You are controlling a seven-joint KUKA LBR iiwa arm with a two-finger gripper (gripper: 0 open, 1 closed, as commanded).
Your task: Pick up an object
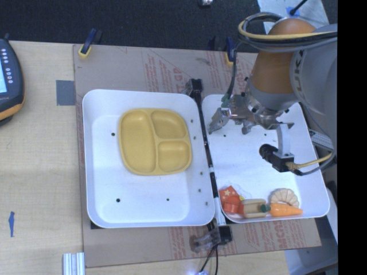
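Observation:
Several toy foods lie along the near edge of the right bin (pixel 252 171): a red piece (pixel 230 196), a tan block (pixel 252 206), an orange carrot (pixel 285 211) and a pale croissant-like piece (pixel 285 196). My gripper (pixel 241 119) hangs over the far part of the right bin, well away from the toys, with nothing seen in it. The arm's grey and orange wrist (pixel 278 67) hides the bin's far right corner. A yellow divided plate (pixel 155 140) lies in the left bin (pixel 103 171).
A black cable fitting (pixel 278 156) hangs from the arm over the right bin's middle. Clamps (pixel 195 87) sit where the two bins meet. A pendant (pixel 8 79) rests on the bench at far left.

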